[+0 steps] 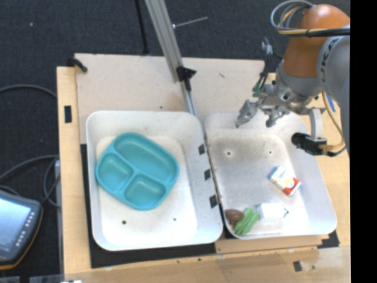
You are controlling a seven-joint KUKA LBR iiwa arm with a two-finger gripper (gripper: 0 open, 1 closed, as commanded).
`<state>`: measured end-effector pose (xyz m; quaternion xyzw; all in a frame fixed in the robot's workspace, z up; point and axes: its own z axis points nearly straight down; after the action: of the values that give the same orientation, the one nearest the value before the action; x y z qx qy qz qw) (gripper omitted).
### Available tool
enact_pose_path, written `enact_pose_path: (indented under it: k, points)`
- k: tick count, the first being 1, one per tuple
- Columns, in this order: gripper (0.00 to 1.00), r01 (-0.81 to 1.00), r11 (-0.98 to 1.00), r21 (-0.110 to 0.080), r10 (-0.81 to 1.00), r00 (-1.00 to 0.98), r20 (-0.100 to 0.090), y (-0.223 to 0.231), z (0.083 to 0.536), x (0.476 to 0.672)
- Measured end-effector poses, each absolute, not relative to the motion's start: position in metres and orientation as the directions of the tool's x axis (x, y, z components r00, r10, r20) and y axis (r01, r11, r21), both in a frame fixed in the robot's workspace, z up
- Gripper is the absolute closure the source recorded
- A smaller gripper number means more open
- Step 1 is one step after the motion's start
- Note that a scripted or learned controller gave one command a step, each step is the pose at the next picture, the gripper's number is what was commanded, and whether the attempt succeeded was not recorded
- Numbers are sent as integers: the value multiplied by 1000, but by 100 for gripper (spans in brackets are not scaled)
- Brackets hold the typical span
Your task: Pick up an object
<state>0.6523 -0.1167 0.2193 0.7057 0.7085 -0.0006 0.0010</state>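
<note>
So here's where I'm at: the gripper (259,117) hangs over the far edge of the right bin (306,214), with its two fingers spread apart and nothing between them, so it's open and empty. Everything pickable sits way down at the near end of that bin, well apart from the gripper. There's a small white and red carton (284,180) lying toward the right side, a green pod-shaped thing (250,220) right at the near rim, a brown lump (234,216) touching or just beside the green one on its left, and a white packet (273,211) just right of the green one. The left bin (112,232) has a teal divided plate (137,170) in it, but that looks awkward for two fingers, too wide and flat. My pick would be the carton: it looks light, boxy and fairly stiff, probably cardboard, and it sits on its own with bare bin floor around it, so fingers could come down across its narrow sides without bumping anything. I'd guess it could crush a bit if squeezed hard. The green thing looks like smooth plastic toy food, likely slippery and rounded, and it's crowded against the bin wall and its neighbours, so I reckon that's a riskier grab.
</note>
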Motion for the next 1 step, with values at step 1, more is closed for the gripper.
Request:
enact_pose_path:
  k: [1]
  points:
    - [100, 1000, 7, 3, 1000, -7, -4, -117, 231, 653]
